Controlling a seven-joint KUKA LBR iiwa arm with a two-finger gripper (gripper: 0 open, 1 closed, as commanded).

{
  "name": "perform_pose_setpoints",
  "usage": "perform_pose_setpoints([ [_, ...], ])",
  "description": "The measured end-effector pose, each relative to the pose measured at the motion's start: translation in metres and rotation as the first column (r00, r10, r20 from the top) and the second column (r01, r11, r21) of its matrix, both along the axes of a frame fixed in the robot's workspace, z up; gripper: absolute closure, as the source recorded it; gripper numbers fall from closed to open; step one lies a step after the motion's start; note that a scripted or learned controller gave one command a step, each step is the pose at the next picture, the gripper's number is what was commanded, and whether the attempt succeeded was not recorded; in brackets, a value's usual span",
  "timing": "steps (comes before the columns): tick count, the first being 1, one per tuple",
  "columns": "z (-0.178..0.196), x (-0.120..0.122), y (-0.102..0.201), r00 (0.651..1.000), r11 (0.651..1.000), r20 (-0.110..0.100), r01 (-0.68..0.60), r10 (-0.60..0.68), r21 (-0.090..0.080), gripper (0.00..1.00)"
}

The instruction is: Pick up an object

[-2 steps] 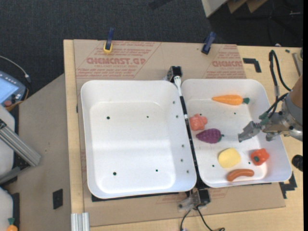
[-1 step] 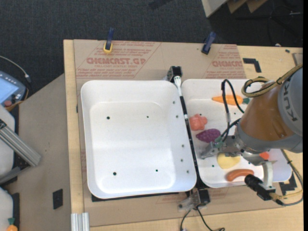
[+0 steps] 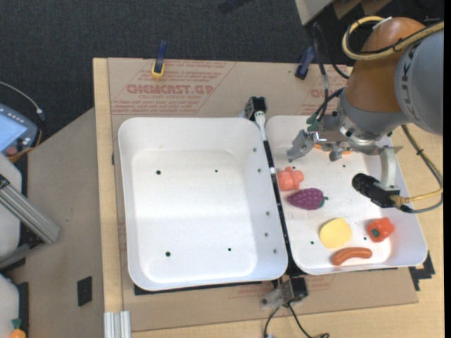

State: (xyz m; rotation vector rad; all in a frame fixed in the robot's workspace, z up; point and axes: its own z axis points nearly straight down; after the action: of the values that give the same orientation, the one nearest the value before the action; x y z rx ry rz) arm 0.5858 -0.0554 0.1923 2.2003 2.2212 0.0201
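camera view has the pincer [image 3: 301,148] above the pink toy [image 3: 289,179] in the right bin [image 3: 416,248], jaw state unclear, nothing lifted yet.

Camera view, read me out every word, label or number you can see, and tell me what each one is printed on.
"CHEMCAST GP", roughly: large faded red letters, blurred at this size, on the brown board under the white bins.
More red print on that board behind the arm and under the big word: too faint or covered to read.
The blue screen at the left edge: too blurred to read.
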Motion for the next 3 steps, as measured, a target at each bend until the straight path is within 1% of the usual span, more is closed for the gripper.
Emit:
perform_pose_setpoints([
  [1,0.057,0.000,-0.154,1.000,1.000,-0.010,0.022,-0.022,-0.011,0.00],
  [2,-0.081,0.046,-0.067,1.000,1.000,-0.027,0.002,-0.002,0.007,0.00],
  [3,0.158,0.011,-0.075,1.000,1.000,0.001,0.009,-0.009,-0.003,0.00],
])
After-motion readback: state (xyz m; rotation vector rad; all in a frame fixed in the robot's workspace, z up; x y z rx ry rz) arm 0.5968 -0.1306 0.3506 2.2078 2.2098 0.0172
